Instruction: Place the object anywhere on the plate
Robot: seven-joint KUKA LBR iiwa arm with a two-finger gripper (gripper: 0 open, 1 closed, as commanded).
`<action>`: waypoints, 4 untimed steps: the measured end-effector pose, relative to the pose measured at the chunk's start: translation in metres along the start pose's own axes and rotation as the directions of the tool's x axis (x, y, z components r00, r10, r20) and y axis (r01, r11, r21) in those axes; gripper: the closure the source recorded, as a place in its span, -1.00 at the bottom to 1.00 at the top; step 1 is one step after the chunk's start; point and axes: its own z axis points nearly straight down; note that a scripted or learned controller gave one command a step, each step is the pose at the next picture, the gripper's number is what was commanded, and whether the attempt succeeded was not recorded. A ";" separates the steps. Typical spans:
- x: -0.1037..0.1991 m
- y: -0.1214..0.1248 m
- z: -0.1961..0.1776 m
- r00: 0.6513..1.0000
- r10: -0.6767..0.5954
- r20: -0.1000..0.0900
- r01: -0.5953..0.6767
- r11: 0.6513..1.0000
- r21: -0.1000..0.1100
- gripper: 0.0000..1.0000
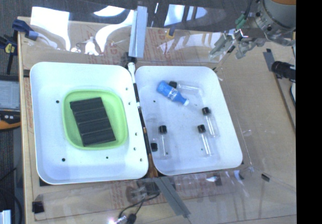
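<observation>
Gripper (230, 43) hangs above the surface beyond the right bin's (229, 132) far right corner, fingers spread, pinching nothing; blue bottle (171, 92) lies tilted near that bin's far edge, clear vials (207, 128) nearer; dark grooved block (92, 121) lies on the green plate (119, 112), centred in the left bin (45, 117).

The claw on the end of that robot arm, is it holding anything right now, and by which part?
Nothing is held. The gripper hangs above the bench beyond the right bin, with nothing between its fingers. The blue bottle and small vials lie in that bin.
</observation>
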 end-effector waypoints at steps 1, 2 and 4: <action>0.001 0.033 0.143 1.000 -0.020 -0.001 0.020 1.000 0.007 -1.00; -0.001 0.014 -0.002 0.999 0.054 0.000 -0.054 0.999 -0.001 -1.00; 0.008 0.004 -0.014 1.000 0.028 0.000 -0.028 1.000 0.000 -1.00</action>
